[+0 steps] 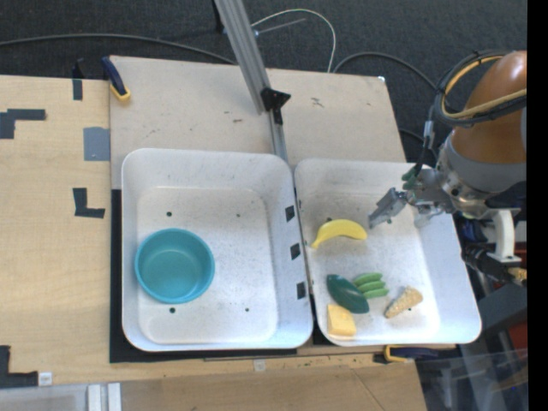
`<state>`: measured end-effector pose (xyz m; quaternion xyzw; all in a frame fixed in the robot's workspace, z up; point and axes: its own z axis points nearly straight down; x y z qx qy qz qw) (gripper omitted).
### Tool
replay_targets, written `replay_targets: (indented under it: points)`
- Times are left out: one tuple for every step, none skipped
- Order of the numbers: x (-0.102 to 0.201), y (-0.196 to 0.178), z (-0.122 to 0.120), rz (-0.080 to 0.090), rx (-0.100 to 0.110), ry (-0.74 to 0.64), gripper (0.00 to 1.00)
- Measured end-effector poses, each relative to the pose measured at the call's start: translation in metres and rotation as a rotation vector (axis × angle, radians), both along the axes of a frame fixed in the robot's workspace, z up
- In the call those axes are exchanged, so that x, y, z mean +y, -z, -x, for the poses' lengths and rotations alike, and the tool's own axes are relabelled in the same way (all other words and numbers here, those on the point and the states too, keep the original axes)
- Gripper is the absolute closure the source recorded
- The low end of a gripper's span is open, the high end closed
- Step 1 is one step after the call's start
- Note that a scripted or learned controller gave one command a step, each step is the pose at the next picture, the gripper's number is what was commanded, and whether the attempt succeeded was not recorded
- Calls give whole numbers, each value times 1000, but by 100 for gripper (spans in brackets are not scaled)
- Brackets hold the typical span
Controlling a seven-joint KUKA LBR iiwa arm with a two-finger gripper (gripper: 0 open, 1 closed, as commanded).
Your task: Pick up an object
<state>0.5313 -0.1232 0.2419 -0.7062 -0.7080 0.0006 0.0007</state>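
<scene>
**Arm poised over the right bin, gripper unloaded**

Two shallow white bins sit side by side on the bench. The left bin (145, 174) holds a single blue bowl (175, 265), upright, in its near-left part. The right bin (449, 315) holds the candidate objects for picking. A yellow banana (340, 231) lies near the bin's middle, toward its left wall. Nearer the viewer, a dark green object (347, 294) lies with a bunch of lighter green pods (371, 282) just beside it on the right, the two touching or nearly so. A yellow block (341, 321) sits against the near edge of the dark green object, close to the bin's near wall. A tan corn-like piece (402, 302) lies to the right of the pods, apart from them.

The grey arm (488, 122), with its orange band, enters from the right. Its gripper (402, 204) hangs over the far-right part of the right bin, to the right of the banana and apart from it. The fingers (385, 208) are spread, with nothing between them; whether their tips touch the bin floor cannot be told.

A slanted metal pole (244, 41) crosses the far side of the bench, ending at the seam between the bins. Cables (295, 20) loop on the dark floor beyond.
</scene>
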Motion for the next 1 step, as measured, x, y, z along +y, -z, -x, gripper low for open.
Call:
replay_targets:
  points:
    - [0, 0, 0, 0, 0, 0, 0]
